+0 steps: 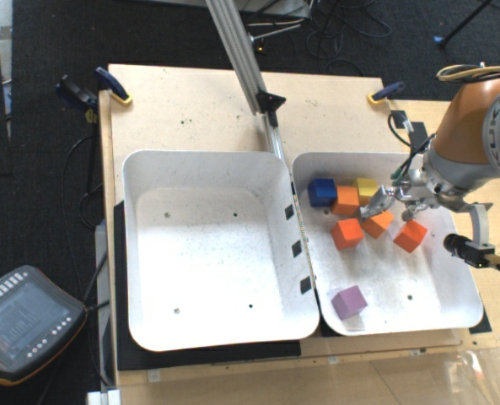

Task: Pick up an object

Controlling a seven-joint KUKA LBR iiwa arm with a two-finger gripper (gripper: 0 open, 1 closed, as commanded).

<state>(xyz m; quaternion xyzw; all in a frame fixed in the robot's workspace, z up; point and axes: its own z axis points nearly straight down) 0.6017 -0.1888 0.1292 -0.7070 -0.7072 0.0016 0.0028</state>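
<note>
On the pale bench, right bin [452, 306], the gripper [383, 206] hangs spread over an orange block [378, 222]; it should centre before closing, avoiding the neighbouring blocks.

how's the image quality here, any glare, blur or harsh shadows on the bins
Camera view: lighting is even and soft, with faint shadows beside the blocks, such as the purple block; the left bin looks bright but keeps its specks visible, so no blown-out glare; the blocks are fairly sharp, while the gripper is small and slightly soft, its detail hard to read.
</note>
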